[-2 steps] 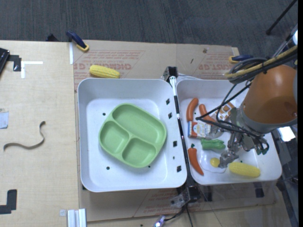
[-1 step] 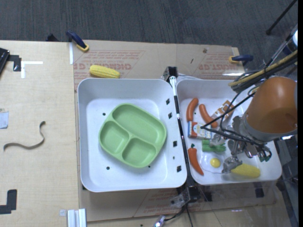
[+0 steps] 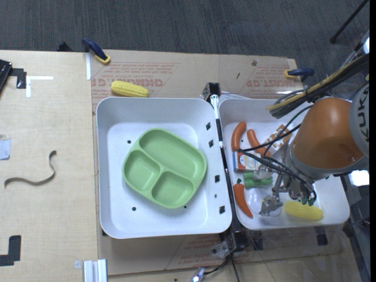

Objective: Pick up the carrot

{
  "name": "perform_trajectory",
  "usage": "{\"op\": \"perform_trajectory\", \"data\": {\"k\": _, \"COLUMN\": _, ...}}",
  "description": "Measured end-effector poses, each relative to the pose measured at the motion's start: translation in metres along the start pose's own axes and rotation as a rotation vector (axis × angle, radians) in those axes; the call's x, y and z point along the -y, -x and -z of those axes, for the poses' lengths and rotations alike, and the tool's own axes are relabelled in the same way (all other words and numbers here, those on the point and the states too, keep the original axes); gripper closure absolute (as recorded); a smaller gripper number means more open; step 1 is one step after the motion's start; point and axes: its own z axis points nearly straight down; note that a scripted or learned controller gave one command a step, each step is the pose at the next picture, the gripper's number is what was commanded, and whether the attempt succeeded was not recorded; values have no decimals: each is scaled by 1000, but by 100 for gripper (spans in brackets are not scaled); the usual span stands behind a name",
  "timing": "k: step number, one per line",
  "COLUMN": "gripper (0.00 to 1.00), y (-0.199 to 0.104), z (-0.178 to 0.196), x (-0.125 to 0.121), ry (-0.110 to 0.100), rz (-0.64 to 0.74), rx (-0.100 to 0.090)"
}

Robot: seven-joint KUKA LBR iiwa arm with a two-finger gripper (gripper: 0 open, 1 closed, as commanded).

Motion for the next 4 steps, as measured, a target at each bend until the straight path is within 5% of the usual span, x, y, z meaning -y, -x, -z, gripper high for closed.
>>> {"op": "perform_trajectory", "data": {"k": 1, "gripper": 100, "y": 4, "z": 10, "x": 0, "ry": -2, "rz": 4, "rx": 10}}
{"op": "perform_trajectory", "data": {"k": 2, "gripper": 100, "y": 5, "z": 19, "x": -1, "ry": -3, "rz": 7, "rx": 14}}
{"op": "perform_trajectory", "data": {"k": 3, "gripper": 100, "y": -10, "z": -4, "x": 8, "ry": 3, "rz": 203, "rx": -10}}
{"op": "perform_trajectory", "data": {"k": 4, "gripper": 100, "y": 7, "z": -5, "x": 32, "ry": 6, "rz": 556, "rx": -8}}
